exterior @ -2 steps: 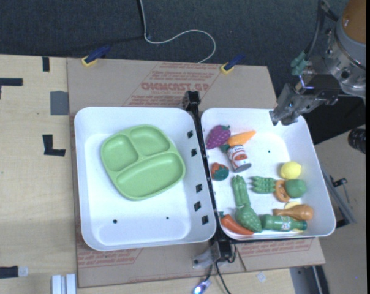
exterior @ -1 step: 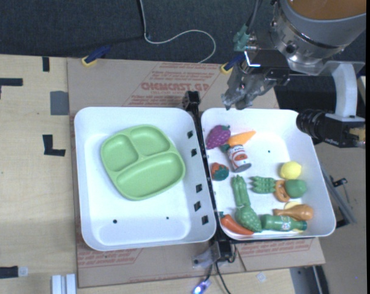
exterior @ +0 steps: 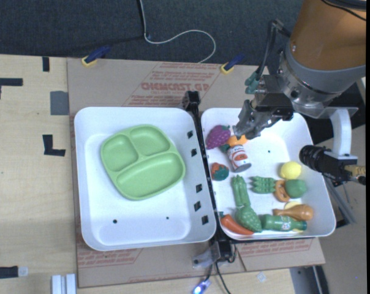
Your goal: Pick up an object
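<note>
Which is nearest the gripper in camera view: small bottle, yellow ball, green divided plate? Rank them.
From the gripper:
1. Small bottle, just below it in the right bin.
2. Yellow ball, right bin, toward its right side.
3. Green divided plate, left bin.

The arm [exterior: 332, 35] runs off the top and right edges. The gripper [exterior: 246, 129] covers the top of the small bottle [exterior: 239, 156]. Toys [exterior: 264, 220] piled in the right bin [exterior: 268, 146] overlap, their shapes hard to separate.

A wooden bench [exterior: 26, 182] carried a sheet of cardboard [exterior: 166, 81], and on it two white bins, left [exterior: 90, 225] and right [exterior: 320, 188], sat side by side, touching.
</note>
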Tool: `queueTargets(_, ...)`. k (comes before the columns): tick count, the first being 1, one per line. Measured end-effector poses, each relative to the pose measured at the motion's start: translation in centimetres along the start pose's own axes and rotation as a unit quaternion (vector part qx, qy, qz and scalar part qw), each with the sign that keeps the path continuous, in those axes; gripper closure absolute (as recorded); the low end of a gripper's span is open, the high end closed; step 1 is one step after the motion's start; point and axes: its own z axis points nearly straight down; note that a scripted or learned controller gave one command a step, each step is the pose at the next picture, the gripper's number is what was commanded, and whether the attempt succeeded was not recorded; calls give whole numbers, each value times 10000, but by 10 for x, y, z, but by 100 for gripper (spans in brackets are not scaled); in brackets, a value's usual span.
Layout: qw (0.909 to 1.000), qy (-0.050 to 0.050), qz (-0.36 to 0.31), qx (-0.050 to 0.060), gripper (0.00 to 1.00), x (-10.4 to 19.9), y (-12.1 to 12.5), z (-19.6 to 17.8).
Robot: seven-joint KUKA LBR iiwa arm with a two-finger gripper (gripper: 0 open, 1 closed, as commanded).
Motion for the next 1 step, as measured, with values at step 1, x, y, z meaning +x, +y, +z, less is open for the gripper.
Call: queueTargets(1,10000,10,-23,-76,100,-15,0,-65)
